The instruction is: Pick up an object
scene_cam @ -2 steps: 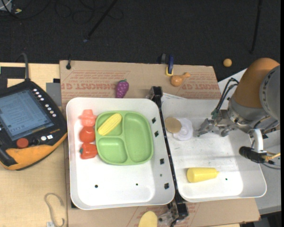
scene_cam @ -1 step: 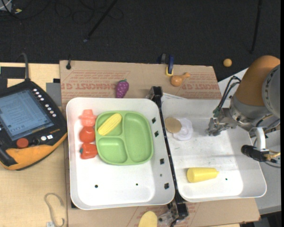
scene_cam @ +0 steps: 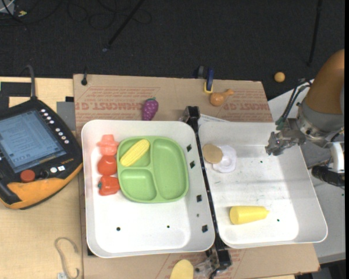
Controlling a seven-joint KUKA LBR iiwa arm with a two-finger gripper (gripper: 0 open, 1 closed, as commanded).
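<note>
— Cardboard is laid under two white bins on the bench, with dark floor and cables behind. What is seen in the right bin (scene_cam: 302,214)?

— A yellow cone-shaped piece (scene_cam: 248,214) is found lying flat near the front edge. A tan disc (scene_cam: 212,153) and a white ring-like piece (scene_cam: 225,161) are seen touching each other near the bin's left wall.

— And the gripper (scene_cam: 274,145)?

— It is held over the upper right part of that bin, well apart from all three pieces. Nothing is seen between its fingers; whether they are spread or closed cannot be told from this slant.

— So which step is judged to be in hand?

— The approach, it would seem. No object has been reached, and no grasp has been made.

— How is the cone aligned?

— Its long axis is laid roughly left to right across the bin, with the narrower tip pointed right and the blunt end left.

— What is called for next?

— If the cone is chosen, the gripper must be carried forward and leftward, lowered, and the fingers set across the short width, at right angles to that axis. A roll is to be feared.

— The left bin (scene_cam: 139,237)?

— A green divided plate (scene_cam: 154,176) is seen there, with a toy corn cob (scene_cam: 133,151) in one compartment and red and pink pieces (scene_cam: 107,166) just beside the plate's left edge.
</note>
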